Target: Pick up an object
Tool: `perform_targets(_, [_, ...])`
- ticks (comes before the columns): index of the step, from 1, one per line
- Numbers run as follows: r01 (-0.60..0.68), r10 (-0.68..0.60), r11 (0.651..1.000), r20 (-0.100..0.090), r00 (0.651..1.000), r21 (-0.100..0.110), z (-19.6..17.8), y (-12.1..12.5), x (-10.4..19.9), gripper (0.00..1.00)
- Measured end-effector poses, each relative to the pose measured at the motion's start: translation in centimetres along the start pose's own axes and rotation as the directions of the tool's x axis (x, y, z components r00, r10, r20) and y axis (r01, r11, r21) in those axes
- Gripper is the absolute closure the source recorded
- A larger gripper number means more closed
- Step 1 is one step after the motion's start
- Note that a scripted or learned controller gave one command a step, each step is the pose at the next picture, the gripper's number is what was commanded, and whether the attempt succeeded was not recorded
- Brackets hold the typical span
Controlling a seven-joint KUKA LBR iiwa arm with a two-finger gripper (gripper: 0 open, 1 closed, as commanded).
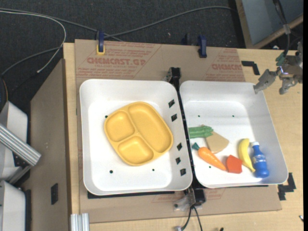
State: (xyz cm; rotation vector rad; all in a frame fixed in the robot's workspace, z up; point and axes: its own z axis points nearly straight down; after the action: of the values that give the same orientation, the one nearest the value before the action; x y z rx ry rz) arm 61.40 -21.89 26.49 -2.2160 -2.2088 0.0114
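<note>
Nearest to us, along the front of the right bin [269,129], lie the pickable things in a tight cluster: a blue bottle [259,160] touching a banana [245,153], a red block [234,164], a carrot [211,158], a tan slice [217,142] and a green vegetable [200,131]; the left bin [91,129] bears a yellow divided plate [138,133].

Our gripper [272,82] hangs at the far right corner of the right bin, over its rim, well apart from all of these; its two fingers look spread with nothing between them.

We judge the pick not yet begun; the crowding is the risk; a descent on the banana could nudge the bottle or catch both, and the carrot lies so near the tan slice that a finger may land on it; the flat slice may offer little to pinch.
</note>
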Motion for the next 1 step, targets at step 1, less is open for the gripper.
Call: perform_targets(1, [0.004, -0.004, 1.0, 0.003, 1.0, -0.014, -0.86, 0.22, 0.11, 0.0])
